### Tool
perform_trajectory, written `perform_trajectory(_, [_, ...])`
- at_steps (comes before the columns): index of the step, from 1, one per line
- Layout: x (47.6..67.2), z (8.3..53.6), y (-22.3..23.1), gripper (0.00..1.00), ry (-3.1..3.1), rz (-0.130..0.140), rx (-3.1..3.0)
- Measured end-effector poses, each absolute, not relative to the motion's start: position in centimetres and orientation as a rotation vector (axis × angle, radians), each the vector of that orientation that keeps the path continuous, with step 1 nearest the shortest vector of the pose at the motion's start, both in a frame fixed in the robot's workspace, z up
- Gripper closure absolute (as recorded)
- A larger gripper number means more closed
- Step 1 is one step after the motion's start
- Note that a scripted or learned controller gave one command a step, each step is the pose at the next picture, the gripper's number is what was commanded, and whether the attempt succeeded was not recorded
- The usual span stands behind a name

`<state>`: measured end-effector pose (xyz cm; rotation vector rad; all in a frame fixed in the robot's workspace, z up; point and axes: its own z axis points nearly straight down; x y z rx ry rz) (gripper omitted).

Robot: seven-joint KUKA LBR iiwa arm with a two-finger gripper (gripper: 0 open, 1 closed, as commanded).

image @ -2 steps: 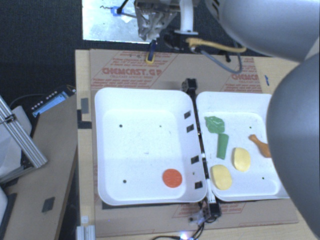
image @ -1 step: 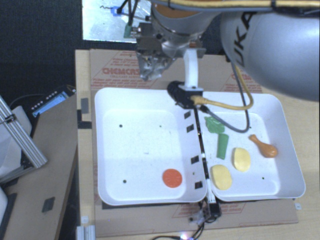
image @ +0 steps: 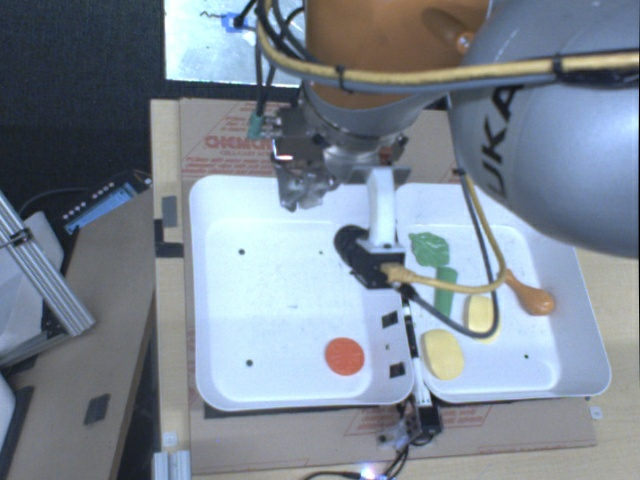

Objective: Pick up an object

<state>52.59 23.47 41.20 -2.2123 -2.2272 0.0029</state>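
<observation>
My gripper (image: 300, 190) hangs under the grey and orange arm, over the far edge of the left bin (image: 250, 298). Nothing shows between it and the bin floor. An orange disc (image: 345, 356) lies near the front right corner of the left bin, well in front of the gripper. In the right bin (image: 560, 358) lie a green leaf-shaped piece (image: 430, 246), a green stick (image: 446, 277), a yellow oval (image: 442, 354), a second yellow piece (image: 480, 314) and an orange spoon-shaped thing (image: 530, 297).
The two bins share a ridge (image: 408, 338) down the middle. A yellow cable (image: 450, 284) loops low over the right bin's objects. The big arm body hides the back of the right bin. A metal frame (image: 40, 278) stands left of the bench.
</observation>
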Motion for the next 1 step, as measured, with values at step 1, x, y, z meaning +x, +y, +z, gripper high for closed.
perform_trajectory(1, [55.92,43.88,23.44,1.0,-2.224,-0.009,-2.222])
